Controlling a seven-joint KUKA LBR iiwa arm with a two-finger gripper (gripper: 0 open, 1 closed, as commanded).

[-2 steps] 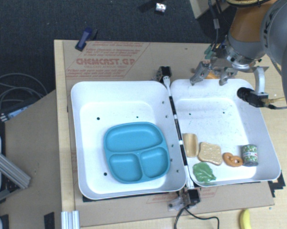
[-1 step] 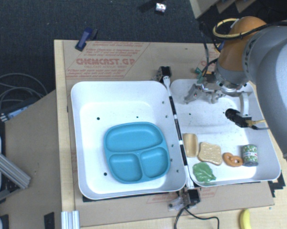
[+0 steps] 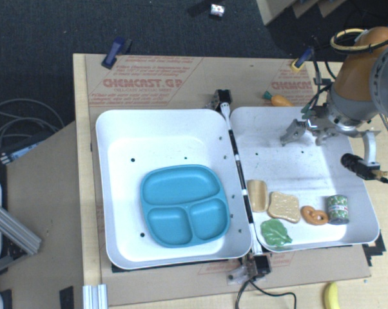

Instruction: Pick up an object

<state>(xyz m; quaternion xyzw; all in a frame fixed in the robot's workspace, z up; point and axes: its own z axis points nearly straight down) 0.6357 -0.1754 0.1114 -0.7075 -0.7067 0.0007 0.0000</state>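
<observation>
Bare white floor takes up the far half of the right shallow white plastic bin [image 3: 271,124], where the splayed, released two-finger gripper [image 3: 303,136] hangs grasping nothing. Well apart, along the near rim, lie a tan bread slice [image 3: 283,206], glazed orange ring [image 3: 314,215], green leafy piece [image 3: 275,232] and small green can [image 3: 338,209]. The left bin [image 3: 116,134] bears a smooth blue three-compartment tray [image 3: 184,204].
</observation>
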